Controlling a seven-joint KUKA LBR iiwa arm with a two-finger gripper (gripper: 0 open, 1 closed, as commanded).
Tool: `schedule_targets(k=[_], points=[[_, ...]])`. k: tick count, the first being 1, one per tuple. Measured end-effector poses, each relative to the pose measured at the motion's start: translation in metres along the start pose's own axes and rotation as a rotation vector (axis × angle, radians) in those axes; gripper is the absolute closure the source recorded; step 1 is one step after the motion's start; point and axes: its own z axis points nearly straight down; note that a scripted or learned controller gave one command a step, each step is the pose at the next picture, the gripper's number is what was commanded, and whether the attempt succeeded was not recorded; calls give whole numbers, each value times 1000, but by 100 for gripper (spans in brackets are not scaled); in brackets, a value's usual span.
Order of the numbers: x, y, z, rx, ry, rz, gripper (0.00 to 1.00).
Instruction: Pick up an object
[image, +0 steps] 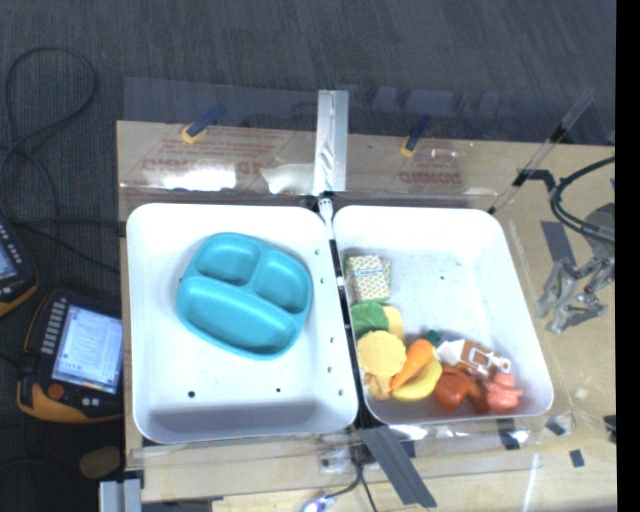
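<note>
A: Where's the pickable stuff?
B: Toy food (420, 365) heaped along the right bin's (470, 240) front edge; blue tray (245, 293) alone in the left bin (150, 300).
A: Gripper?
B: Parked at the table's right edge (575, 290); can't tell its state.

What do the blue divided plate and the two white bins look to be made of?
Blue divided plate: likely molded plastic, with its uniform colour, rounded compartment ridges and soft sheen. White bins: probably plastic too, smooth and lightly glossy with rounded corners and rolled rims; enamelled metal can't be excluded.
</note>
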Motion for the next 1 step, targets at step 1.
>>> schedule_targets(k=[1], points=[[-6, -2, 81, 0, 2, -133, 100]])
